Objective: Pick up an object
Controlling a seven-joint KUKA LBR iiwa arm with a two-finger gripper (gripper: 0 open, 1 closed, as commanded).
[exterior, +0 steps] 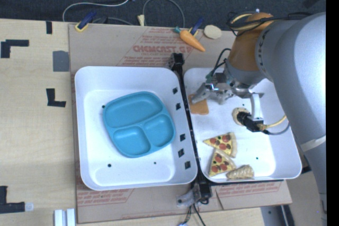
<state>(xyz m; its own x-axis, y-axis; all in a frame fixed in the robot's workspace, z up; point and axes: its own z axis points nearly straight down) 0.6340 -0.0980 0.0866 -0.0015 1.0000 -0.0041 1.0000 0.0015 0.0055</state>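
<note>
While the gripper hung low in the right bin, touching the tan slice, I could not tell its state.

The gripper is hanging over the right bin, just beside a tan slice; two pizza slices are lying nearer.

Glossy white plastic bins, smooth blue plastic tray, matt cardboard base
</note>
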